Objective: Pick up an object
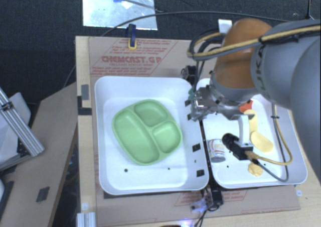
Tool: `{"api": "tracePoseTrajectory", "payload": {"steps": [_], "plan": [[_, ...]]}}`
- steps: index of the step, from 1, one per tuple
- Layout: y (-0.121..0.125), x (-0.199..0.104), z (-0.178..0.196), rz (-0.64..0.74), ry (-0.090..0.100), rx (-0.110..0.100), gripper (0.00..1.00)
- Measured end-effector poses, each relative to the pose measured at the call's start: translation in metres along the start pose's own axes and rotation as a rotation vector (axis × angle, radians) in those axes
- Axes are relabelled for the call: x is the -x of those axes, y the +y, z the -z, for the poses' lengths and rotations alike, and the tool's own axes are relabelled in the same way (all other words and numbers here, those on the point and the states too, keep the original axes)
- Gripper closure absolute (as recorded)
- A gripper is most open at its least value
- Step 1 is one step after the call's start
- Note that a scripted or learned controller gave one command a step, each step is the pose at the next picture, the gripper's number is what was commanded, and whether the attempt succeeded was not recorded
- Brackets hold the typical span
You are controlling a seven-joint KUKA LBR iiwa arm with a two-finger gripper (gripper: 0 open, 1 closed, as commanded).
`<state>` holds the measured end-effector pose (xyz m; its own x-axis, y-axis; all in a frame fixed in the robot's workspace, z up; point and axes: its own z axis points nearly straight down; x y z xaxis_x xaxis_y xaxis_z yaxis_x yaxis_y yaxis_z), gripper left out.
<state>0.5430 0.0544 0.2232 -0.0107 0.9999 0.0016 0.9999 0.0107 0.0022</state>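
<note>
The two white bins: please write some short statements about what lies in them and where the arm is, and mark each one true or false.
1. A green divided plate lies in the left bin. True.
2. The green divided plate has three compartments. True.
3. The arm hangs over the left bin. False: it is over the right bin.
4. The right bin holds yellow pieces and a small can. True.
5. The green divided plate is stacked on a second plate. False: it lies directly on the bin floor.
</note>
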Motion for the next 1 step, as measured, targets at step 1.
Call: {"api": "tracePoseTrajectory", "payload": {"steps": [1], "plan": [[0.0191,-0.0519,0.0055,-0.002,0.000,0.001,1.00]]}}
